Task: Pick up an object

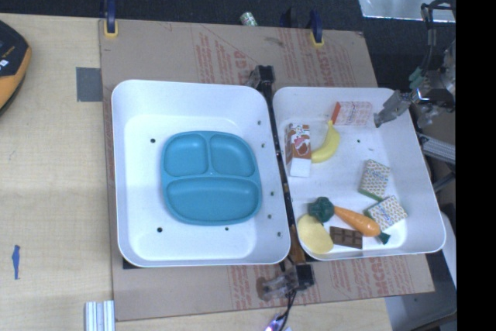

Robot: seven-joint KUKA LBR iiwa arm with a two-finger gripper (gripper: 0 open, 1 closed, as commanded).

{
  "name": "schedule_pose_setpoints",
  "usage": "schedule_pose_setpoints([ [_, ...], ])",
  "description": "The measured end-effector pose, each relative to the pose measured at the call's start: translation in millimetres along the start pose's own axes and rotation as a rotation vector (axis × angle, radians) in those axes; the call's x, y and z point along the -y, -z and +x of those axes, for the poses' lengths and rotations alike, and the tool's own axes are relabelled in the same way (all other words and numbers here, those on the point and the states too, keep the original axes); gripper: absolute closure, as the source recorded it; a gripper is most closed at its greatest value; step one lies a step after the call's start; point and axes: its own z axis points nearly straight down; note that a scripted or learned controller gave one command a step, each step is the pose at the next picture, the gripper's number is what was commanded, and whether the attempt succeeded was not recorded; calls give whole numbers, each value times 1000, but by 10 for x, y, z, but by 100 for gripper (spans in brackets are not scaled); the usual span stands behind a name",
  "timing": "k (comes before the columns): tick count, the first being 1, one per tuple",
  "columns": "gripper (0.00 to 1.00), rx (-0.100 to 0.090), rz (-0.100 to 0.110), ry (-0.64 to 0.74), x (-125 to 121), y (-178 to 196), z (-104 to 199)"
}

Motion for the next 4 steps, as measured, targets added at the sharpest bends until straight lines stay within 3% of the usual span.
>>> schedule_pose_setpoints([
  [1,0,-5,15,-4,711,-1106,-177],
  [2,0,-2,4,3,412,-1674,-102],
  [3,100,-1,2,3,416,-1537,-120],
  [4,100,0,-4,8,-21,-1636,694],
])
